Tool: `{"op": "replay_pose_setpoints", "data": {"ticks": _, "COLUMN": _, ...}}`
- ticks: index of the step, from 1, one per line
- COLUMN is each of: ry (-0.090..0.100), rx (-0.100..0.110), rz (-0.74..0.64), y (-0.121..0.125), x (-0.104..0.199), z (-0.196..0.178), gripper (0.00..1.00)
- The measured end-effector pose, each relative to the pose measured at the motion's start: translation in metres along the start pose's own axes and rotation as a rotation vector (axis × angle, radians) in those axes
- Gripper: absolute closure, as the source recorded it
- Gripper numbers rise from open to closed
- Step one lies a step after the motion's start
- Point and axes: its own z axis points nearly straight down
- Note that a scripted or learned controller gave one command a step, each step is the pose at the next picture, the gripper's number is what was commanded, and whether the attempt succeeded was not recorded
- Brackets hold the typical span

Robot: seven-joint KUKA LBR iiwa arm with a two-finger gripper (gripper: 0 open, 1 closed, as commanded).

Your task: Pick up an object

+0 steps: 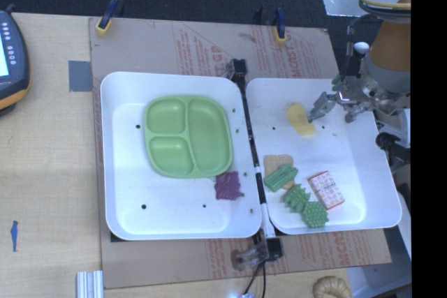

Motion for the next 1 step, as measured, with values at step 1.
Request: {"op": "replay_pose_setpoints", "data": {"ticks": 1, "ry": -0.003, "rx": -0.007, "rz": -0.001, "y": 0.0494, "x": 0.0311, "z": 0.0853, "gripper": 0.00}}
